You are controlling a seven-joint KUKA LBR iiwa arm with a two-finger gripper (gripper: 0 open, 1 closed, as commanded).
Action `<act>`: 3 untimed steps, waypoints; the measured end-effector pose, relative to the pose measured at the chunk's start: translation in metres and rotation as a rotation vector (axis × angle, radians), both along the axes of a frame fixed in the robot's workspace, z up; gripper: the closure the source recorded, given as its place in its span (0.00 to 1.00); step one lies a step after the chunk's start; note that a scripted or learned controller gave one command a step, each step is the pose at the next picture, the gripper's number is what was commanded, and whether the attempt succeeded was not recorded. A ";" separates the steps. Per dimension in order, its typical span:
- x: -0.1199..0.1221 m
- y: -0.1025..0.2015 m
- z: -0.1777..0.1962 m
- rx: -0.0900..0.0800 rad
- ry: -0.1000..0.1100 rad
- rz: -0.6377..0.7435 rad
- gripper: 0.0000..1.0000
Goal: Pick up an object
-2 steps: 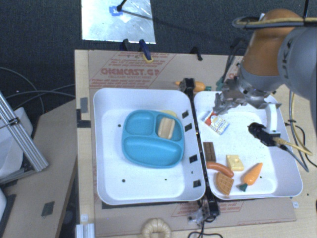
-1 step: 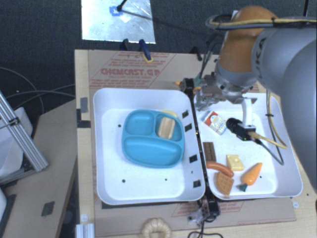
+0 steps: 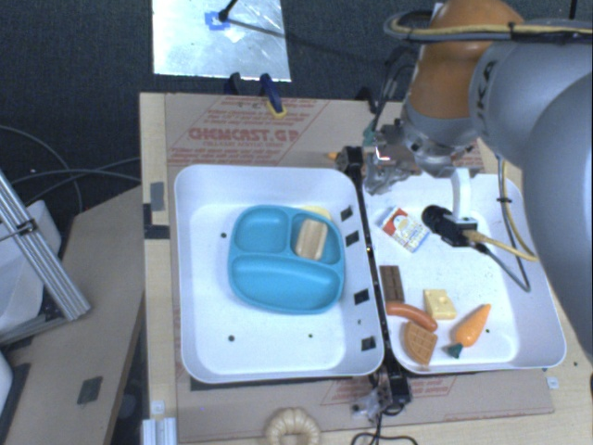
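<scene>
my gripper [image 3: 382, 176] hanging over back-left corner of right bin [image 3: 533, 336], finger spread can't tell, small red-and-white carton [image 3: 404, 229] just below it in that bin, toy carrot [image 3: 471, 326], cheese, waffle, sausage nearer front, blue tray [image 3: 278, 272] with bread slice [image 3: 310, 239] in left bin [image 3: 199, 276]

Bench [image 3: 111, 248] under printed cardboard sheet [image 3: 250, 128]; two white bins [image 3: 199, 341] side by side
</scene>
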State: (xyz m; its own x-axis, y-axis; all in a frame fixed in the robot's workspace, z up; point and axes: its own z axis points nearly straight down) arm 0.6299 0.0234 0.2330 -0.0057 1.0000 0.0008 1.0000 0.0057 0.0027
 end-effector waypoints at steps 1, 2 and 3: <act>-0.002 -0.015 -0.007 -0.001 0.001 -0.006 1.00; -0.011 -0.005 0.000 -0.001 0.001 -0.001 1.00; -0.009 -0.012 -0.014 -0.002 0.001 -0.005 1.00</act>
